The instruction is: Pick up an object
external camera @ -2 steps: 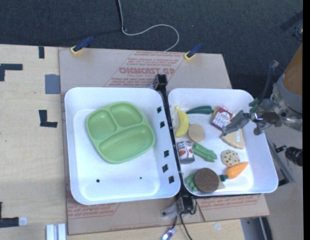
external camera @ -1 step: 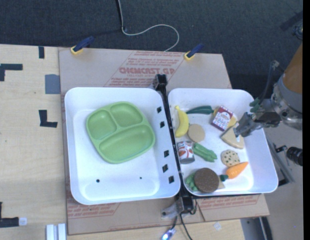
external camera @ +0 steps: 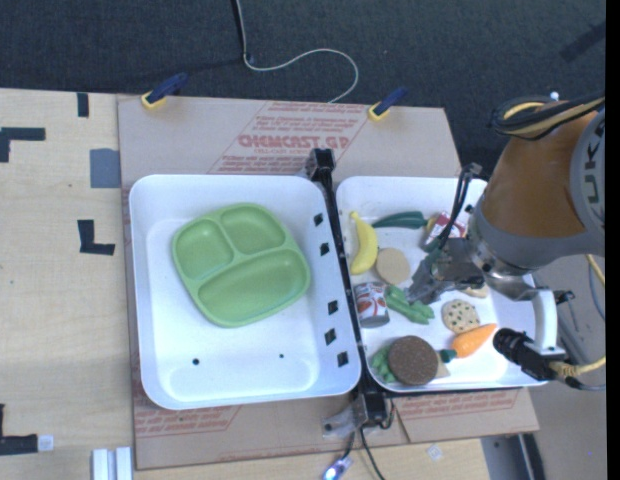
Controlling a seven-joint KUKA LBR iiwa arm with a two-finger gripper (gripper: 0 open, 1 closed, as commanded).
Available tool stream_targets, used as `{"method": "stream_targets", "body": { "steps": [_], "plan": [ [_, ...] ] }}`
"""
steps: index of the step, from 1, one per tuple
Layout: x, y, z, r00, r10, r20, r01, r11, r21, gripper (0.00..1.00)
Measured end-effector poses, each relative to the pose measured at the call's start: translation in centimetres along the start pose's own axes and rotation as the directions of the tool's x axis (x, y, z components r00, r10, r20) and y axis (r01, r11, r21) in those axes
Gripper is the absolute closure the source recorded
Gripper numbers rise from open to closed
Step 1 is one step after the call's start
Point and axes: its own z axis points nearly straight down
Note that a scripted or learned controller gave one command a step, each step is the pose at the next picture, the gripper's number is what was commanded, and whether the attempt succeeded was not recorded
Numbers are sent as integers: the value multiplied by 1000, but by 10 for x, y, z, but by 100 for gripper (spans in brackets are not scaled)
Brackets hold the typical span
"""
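Setting: wooden table point(external camera: 50, 298) under a cardboard sheet point(external camera: 280, 138), dark carpet beyond, a thin cable point(external camera: 290, 63) looping across it.
Bins: two shallow white bins side by side, left bin point(external camera: 155, 368) and right bin point(external camera: 510, 378), sharing a dark divider down the middle.
Left bin contents: one green divided plate point(external camera: 242, 264), lying flat, turned slightly askew.
Right bin contents: yellow banana point(external camera: 364, 243) near the divider, long axis running top to bottom; tan round cookie point(external camera: 394, 266) just beside it; small can point(external camera: 372, 304) below; green bean pod point(external camera: 408, 305) lying at a slant; dotted cracker point(external camera: 459, 315); orange carrot point(external camera: 472, 340); brown burger patty point(external camera: 413, 360) on green leaves at the near edge.
Arm: grey with an orange band, reaching in from the right, hanging low over the middle of the right bin.
Gripper: dark gripper point(external camera: 427, 284) pointing down and left, tip just above the right end of the green bean pod.
Fingers: state cannot be told; blurred and dark against the clutter.
Key relation: green bean pod nearest, directly below and slightly left of the tip, long axis slanting from upper left to lower right; cracker just to the right.
Judgement: likely descending toward the pod; nothing seen held.
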Motion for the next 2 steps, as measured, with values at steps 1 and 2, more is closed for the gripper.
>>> {"method": "stream_targets", "body": {
  "steps": [1,2],
  "plan": [
    [70,18,-101,1000,-4,2,4,1000,-15,100],
    [146,0,-135,1000,-4,1,4,1000,-10,100]
  ]
}}
